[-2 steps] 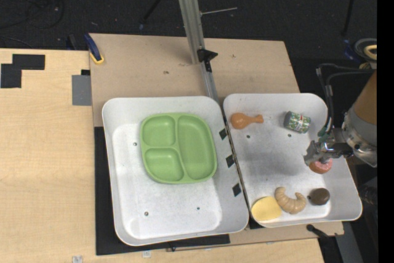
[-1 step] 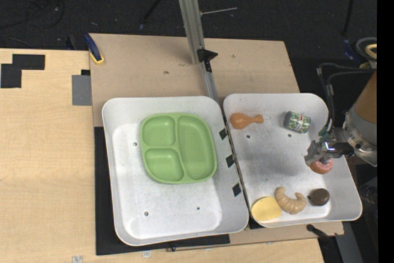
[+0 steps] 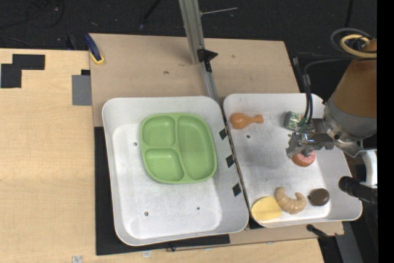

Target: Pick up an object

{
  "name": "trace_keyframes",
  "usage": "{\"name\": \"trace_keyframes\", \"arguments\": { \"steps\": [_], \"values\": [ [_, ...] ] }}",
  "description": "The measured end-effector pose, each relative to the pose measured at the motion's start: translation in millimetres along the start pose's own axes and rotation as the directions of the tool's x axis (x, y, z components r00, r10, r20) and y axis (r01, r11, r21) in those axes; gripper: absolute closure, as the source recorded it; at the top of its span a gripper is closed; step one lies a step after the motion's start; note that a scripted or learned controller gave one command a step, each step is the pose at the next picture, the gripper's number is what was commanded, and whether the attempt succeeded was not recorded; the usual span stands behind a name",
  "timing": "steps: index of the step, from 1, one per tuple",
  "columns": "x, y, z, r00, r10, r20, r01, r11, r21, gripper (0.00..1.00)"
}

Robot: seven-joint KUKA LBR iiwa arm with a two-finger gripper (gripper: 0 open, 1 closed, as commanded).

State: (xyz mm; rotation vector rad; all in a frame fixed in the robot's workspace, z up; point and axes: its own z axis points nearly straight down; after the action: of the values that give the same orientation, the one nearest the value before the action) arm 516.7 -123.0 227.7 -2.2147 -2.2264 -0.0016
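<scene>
A small red-pink round object (image 3: 303, 159) lies on the floor of the right bin (image 3: 271, 151), toward that bin's right side. The jaws (image 3: 300, 146) hang directly over it, their dark tips just at its upper edge, so that part of it is hidden beneath them; whether the tips touch it cannot be told. Whether the jaws are spread or pressed together cannot be told either, since the metal parts blur into one dark cluster, and nothing is seen lifted between them.

Just above and a little left of the jaws sits a small green-and-white item (image 3: 292, 119). Farther left of the jaws, near the bin's upper left corner, lies an orange pear-shaped toy (image 3: 245, 121). Below the jaws, along the bin's near edge, three things lie in a row: a dark brown round piece (image 3: 318, 197), a tan croissant-shaped piece (image 3: 290, 201) beside it, and a yellow disc (image 3: 266, 210) touching the croissant's left end.

Well to the left of the jaws, the left bin (image 3: 166, 206) holds a green divided plate (image 3: 178, 148) with three compartments. Both bins rest on the table (image 3: 154, 64). The arm (image 3: 357, 101), grey with an orange section, comes in from right of the jaws.
</scene>
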Motion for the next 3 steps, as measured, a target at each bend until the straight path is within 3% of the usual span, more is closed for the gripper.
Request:
{"name": "trace_keyframes", "arguments": {
  "steps": [3],
  "values": [
    [158.4,42.1,1.9,1.000,0.001,0.001,-0.001,1.000,0.002,1.00]
  ]
}}
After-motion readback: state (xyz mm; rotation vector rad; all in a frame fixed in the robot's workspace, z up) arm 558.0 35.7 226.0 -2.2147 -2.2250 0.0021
